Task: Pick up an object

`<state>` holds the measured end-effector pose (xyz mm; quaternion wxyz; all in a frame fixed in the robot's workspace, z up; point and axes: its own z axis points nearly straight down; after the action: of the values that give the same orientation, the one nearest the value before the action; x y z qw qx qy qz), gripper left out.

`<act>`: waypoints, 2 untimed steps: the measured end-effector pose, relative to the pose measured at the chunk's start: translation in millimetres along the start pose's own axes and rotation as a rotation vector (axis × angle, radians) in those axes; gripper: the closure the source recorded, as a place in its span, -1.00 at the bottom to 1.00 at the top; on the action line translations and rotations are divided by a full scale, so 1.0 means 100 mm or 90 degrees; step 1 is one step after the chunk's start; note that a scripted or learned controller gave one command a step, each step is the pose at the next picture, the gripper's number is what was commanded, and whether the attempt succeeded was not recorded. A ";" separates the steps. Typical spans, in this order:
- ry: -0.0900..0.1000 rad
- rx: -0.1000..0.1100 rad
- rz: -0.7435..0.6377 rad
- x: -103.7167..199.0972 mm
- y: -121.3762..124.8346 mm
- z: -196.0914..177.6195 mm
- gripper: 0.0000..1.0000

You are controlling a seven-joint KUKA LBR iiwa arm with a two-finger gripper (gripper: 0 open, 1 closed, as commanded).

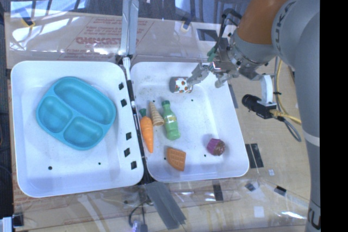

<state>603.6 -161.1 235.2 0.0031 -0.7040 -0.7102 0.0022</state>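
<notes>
We find one patch of print: red lettering on the clear plastic sheet (81,35) lying behind the left bin (22,133). It runs in several lines and appears mirrored or inverted; we cannot make out a single word. The green bottle (171,121) in the right bin (231,163) carries a label too small for us to read.

The plate (76,112) is blue, the bins (32,171) white, the carrot (147,134) orange, the bottle (171,122) green, the ball (216,146) purple.
</notes>
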 end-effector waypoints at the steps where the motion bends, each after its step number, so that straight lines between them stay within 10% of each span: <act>1: -0.001 -0.003 -0.094 0.25 0.20 1.45 -1.00; 2: 0.000 0.000 -0.097 0.24 0.19 1.38 1.00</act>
<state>621.8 -136.2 97.2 0.0031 -0.6478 -0.7618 0.0024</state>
